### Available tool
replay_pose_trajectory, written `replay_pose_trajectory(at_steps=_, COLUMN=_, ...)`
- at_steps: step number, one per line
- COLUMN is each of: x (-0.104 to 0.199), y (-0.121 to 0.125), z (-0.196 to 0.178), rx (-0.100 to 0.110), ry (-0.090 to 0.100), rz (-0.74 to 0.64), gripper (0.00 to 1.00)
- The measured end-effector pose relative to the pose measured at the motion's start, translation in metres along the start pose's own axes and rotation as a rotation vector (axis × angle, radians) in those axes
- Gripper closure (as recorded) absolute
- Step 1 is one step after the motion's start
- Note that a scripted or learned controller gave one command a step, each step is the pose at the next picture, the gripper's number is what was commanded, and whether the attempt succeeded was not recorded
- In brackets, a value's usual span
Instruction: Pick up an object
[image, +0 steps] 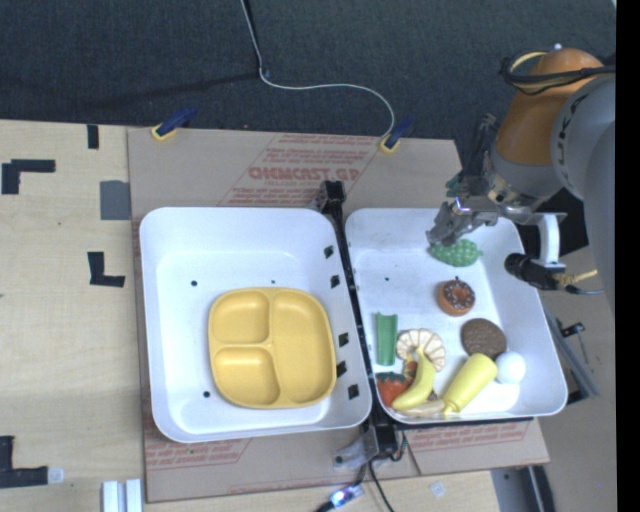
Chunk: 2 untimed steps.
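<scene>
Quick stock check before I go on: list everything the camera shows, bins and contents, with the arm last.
Bins: two, white, side by side on the bench.
Tray: one, yellow, three compartments, in the left bin.
Green lump: one, at the back of the right bin, under the gripper.
Round toy: one, red-brown, mid right bin.
Brown disc: one, right bin, near its right wall.
Green stick: one, beside the divider.
Banana: one, yellow, front of the right bin.
Yellow bottle: one, tilted, front right.
White ball: one, beside the bottle.
Cable: one, white, behind the bins.
Gripper: one, grey, low over the green lump.
</scene>
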<state>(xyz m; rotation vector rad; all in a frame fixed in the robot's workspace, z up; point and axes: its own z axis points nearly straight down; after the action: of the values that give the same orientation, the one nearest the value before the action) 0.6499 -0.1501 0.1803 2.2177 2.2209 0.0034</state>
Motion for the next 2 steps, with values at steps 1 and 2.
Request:
replay_pose_trajectory(at_steps=1, x=0.000, y=0.001, z=-0.048, rx=-0.001, ry=0.000, rz=0.000, gripper=1.00)
replay_pose_trajectory(at_steps=2, x=0.055, y=-0.014, z=-0.056, rx=0.004, ry=0.002, rz=-0.005, gripper=1.00)
